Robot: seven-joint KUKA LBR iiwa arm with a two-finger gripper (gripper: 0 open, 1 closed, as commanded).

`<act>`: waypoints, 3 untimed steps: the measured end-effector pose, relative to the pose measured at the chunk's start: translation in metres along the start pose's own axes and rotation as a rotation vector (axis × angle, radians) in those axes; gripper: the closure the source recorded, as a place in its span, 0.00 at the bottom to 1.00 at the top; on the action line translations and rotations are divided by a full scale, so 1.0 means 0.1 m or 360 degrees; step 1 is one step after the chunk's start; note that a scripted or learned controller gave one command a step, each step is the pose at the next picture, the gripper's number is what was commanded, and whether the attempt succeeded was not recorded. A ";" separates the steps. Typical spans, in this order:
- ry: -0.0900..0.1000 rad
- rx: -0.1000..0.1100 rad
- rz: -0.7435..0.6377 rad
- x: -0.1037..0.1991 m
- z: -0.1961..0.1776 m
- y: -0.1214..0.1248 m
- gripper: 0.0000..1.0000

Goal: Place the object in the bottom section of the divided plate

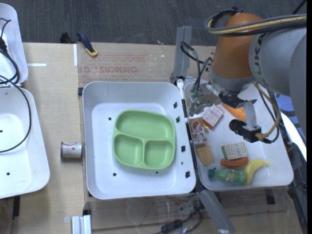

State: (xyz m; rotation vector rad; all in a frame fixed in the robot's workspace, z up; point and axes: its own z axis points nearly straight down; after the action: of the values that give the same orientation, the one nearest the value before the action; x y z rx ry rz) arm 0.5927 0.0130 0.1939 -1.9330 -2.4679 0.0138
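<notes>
the pale green divided plastic plate (144, 139) holds nothing yet, while the tool (201, 100), grip state impossible to tell, hangs among items in the right white bin (282, 165).

Two bins are set side by side on the bench (122, 65). The divided plate (144, 139) is placed in the left bin (95, 130), near its centre. In the right bin (280, 165), a packet (212, 115) is seen at 12 o'clock, a toast slice (204, 154) at 9, a sandwich (234, 151) at centre, a bottle (227, 175) and banana (256, 168) at 6. A can (71, 150) is laid on the bench at the left bin's 9 o'clock. A clamp (86, 44) is left at its 11.
</notes>
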 end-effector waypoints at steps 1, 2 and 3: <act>-0.0002 -0.0006 -0.0476 0.93 -0.17 -0.52 1.00; -0.0005 -0.0011 -0.0874 1.20 -0.26 -0.27 1.00; -0.0003 -0.0008 -0.0980 0.79 -0.48 -0.88 1.00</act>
State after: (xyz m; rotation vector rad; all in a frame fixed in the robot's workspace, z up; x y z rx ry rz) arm 0.4890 0.0692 0.2432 -1.0947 -2.9398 0.0058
